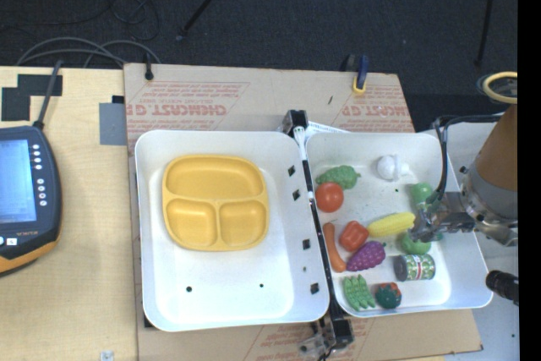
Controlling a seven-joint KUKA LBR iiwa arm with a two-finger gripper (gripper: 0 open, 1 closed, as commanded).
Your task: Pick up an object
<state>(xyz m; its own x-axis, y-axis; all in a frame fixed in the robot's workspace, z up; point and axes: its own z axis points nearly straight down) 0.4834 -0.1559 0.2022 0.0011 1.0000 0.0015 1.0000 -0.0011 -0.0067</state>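
The right bin (pixel 456 287) holds several toy foods: a leafy green piece (pixel 338 176), a red tomato (pixel 329 197), a white ball (pixel 387 166), a yellow corn cob (pixel 390 224), a red pepper (pixel 353 234), an orange carrot (pixel 332 248), purple grapes (pixel 366 255), a green-labelled can (pixel 414 267) and a green pepper (pixel 420 192). My gripper (pixel 426 229) is low in the right bin, at the right end of the corn cob and just above a round green piece (pixel 412 246). The arm's wrist covers the bin's right side.
The left bin (pixel 161 283) holds a yellow divided plate (pixel 215 201). A handheld control pendant (pixel 21 190) lies on the bench at far left. A ridged green piece (pixel 358 292) and a red-and-green fruit (pixel 388 295) sit near the right bin's front wall.
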